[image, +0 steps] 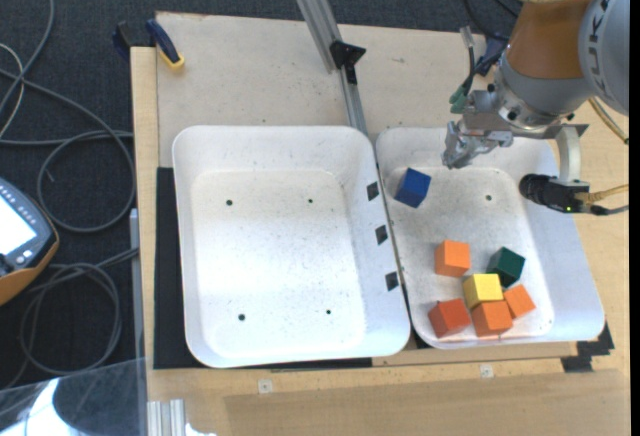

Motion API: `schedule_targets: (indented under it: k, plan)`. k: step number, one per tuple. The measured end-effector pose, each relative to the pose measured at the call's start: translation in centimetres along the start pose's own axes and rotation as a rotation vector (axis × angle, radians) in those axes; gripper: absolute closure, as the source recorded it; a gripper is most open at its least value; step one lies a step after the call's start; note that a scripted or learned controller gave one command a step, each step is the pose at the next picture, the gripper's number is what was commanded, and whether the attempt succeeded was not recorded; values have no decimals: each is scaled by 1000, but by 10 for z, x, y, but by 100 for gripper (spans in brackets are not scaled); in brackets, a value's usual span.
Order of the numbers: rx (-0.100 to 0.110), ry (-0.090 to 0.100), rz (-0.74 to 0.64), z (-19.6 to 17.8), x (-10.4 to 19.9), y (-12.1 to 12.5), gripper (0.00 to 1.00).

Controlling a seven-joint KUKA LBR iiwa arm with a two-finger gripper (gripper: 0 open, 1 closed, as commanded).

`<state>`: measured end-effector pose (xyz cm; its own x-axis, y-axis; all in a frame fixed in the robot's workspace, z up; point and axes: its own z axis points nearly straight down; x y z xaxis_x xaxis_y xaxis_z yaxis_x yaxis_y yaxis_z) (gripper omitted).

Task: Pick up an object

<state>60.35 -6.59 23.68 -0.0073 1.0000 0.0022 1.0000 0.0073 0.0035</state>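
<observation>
My gripper [458,157] hangs over the far part of the right bin [560,254], its tips pointing down and nothing visible between them. A blue cube [411,187] lies just below and left of the gripper, apart from it. Toward the bin's front sit an orange cube [452,258], a dark green cube [507,265], a yellow cube [483,287], and more orange cubes [492,315] packed close together.
The left bin [200,164] stands beside the right one, split from it by a ridge with black clips [381,234]. A metal rail [318,9] slants across the back of the bench. A blue and yellow clamp [165,44] sits at the far left corner.
</observation>
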Motion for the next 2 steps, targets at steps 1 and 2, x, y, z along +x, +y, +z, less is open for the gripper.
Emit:
schedule_targets:
  k: [1,2]
  plan:
    - [1,0,0,7,60,14,100]
    - [2,0,0,10,121,29,100]
